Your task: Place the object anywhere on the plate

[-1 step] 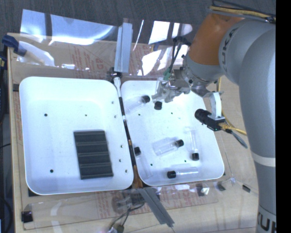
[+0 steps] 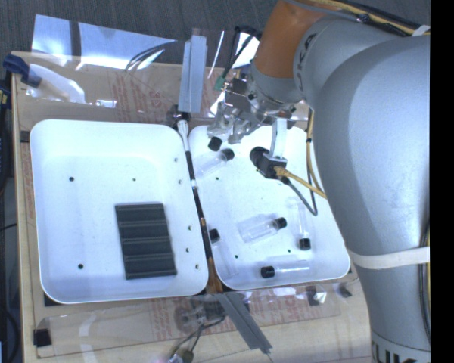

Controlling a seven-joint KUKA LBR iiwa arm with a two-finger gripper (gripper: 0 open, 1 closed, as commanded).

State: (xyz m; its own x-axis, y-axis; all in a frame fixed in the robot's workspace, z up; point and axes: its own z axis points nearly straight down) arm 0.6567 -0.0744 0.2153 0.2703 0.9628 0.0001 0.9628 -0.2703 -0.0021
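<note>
The metal tool point(image 2: 225, 137) hangs over the right bin's point(image 2: 325, 259) far corner; I cannot tell its state. Clear plastic vials point(image 2: 261, 226) lie there. A ribbed dark plate point(image 2: 144, 240) lies in the left bin point(image 2: 53, 203).

Two glossy white plastic bins point(image 2: 106, 138) sit on a pale wooden bench point(image 2: 91, 320), one holding a matt dark ribbed plate point(image 2: 144, 240), the other clear plastic vials point(image 2: 259, 227) with black caps, beneath a smooth grey metal arm point(image 2: 378, 150).
</note>
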